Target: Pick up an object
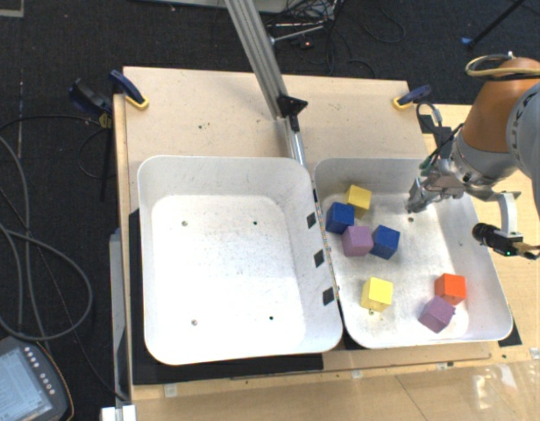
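No legible text, labels, brand marks, numbers or signs on any item in the camera view; the screen of the handheld pendant [20,384] at lower left is too small and blurred to read.

bins: two side by side on bench [358,95] | blocks [358,239]: all in right bin [480,279]

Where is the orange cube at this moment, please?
In the camera view, the orange cube lies in the right bin, near its lower right corner, just above a purple cube and to the right of a yellow cube.
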### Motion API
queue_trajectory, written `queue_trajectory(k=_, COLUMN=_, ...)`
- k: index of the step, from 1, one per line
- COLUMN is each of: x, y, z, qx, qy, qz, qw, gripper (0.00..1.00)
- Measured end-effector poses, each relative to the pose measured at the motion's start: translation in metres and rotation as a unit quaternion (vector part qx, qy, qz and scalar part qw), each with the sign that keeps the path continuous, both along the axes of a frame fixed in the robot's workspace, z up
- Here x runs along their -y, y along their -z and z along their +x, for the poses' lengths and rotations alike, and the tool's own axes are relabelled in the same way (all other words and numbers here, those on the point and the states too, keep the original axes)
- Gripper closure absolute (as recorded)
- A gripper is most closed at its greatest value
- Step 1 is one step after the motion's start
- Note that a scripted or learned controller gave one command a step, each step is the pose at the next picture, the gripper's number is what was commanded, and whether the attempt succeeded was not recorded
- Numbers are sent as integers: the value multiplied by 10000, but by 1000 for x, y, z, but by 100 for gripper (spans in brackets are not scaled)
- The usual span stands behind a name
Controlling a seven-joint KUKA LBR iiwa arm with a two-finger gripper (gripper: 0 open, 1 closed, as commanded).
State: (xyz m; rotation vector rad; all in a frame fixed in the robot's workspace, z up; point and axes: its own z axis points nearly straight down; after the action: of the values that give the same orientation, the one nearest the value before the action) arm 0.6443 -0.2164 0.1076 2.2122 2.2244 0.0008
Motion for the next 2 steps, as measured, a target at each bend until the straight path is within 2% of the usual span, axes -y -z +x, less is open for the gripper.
queue_trajectory(k=1, x=2, y=-64, z=6, qx=27, qy=11, qz=-3, qw=10000, gripper=100)
queue_trajectory(k=2, x=1, y=-126, z=1, qx=29, qy=9, qz=-5, qw=10000, gripper=100)
